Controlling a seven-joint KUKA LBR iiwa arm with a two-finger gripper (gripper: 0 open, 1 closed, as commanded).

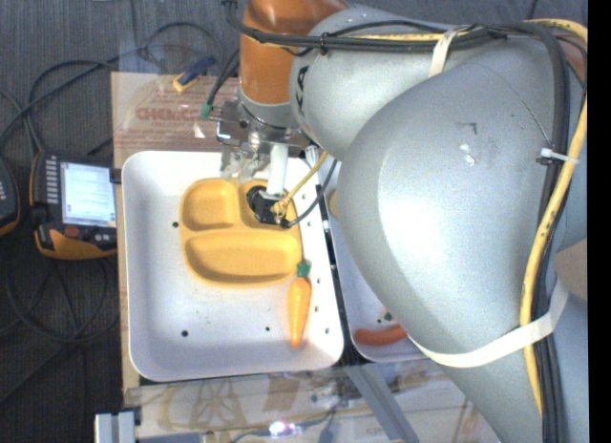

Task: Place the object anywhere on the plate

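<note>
A yellow plate with three compartments lies in the left bin, toward its far right side. An orange toy carrot with a green top lies on the bin floor just off the plate's near right corner, pointing toward the bin's front edge. My gripper hangs over the plate's far right compartment, well away from the carrot. The wrist and its fittings hide what is under it.
The arm's big grey body covers most of the right bin, where part of an orange-red thing shows at the front. A brown cardboard sheet lies behind the left bin. A handheld screen unit sits off to the left.
</note>
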